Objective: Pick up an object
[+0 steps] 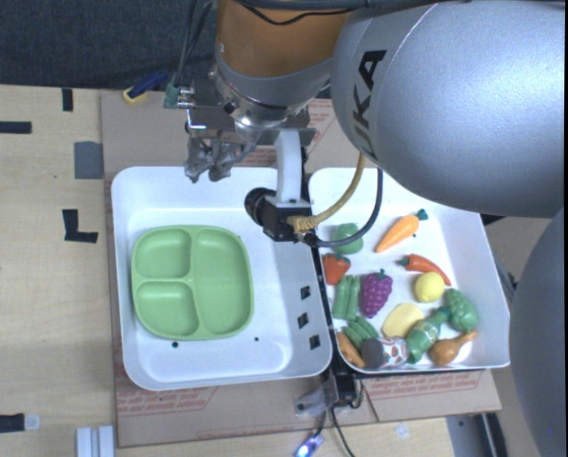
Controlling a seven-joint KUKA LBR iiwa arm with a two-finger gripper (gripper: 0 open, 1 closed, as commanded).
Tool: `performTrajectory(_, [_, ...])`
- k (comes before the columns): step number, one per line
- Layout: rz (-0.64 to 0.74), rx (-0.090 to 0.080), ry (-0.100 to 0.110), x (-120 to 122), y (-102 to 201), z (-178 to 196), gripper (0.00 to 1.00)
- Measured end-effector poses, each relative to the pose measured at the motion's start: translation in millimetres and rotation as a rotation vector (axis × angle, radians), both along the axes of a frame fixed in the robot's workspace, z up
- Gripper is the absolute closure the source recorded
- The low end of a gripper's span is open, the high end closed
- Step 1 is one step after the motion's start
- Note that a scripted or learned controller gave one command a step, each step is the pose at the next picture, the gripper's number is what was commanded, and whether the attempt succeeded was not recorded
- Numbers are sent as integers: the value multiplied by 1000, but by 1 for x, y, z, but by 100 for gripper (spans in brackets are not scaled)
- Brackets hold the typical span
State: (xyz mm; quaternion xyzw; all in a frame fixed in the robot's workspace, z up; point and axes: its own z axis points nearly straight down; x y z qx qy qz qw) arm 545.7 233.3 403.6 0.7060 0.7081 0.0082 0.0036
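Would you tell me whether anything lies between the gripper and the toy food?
Nothing loose does. The gripper is at the far edge of the bin holding the green plate; only the adjoining bin rims separate it from the toy carrot and other toys.

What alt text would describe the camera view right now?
The gripper hovers over the far rim of the left bin, which holds a green divided plate; the right bin holds toy fruit and vegetables, including a carrot.
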Motion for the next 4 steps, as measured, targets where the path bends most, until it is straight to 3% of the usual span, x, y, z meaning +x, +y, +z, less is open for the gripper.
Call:
performTrajectory(1, [0,-6,20,-65,-17,2,100])
performTrajectory(4, [6,-12,25,-63,-14,29,100])
